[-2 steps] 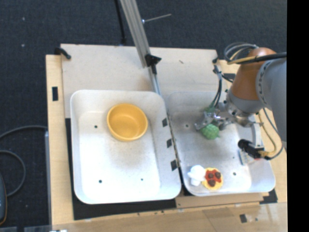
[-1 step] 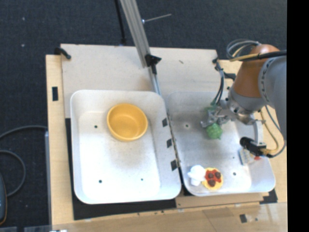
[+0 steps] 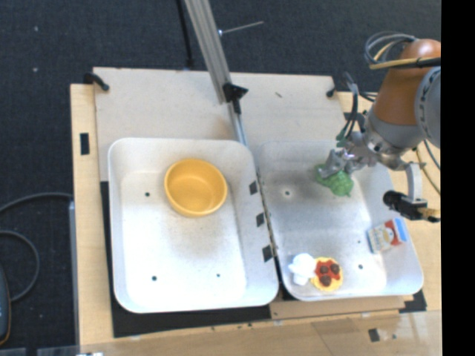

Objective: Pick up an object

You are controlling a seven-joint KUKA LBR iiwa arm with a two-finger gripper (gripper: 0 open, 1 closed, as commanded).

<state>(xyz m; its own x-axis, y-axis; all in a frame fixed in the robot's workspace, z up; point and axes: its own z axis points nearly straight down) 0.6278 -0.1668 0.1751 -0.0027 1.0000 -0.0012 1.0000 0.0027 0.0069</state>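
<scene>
In the far part of the right bin (image 3: 312, 225) lies a green leafy toy (image 3: 338, 183). My gripper (image 3: 342, 159) hangs right over the toy's far edge, touching or nearly touching it, on the grey arm with the orange band that comes in from the right. The gripper's body hides where it meets the toy. A yellow bowl (image 3: 196, 187) stands upright in the far half of the left bin (image 3: 126, 273).
Near the right bin's front edge sit a white lump (image 3: 300, 267) and a round yellow piece with red spots (image 3: 327, 274). A small red, white and blue packet (image 3: 387, 235) lies by its right rim. A slanted metal pole (image 3: 211, 43) rises behind the bins.
</scene>
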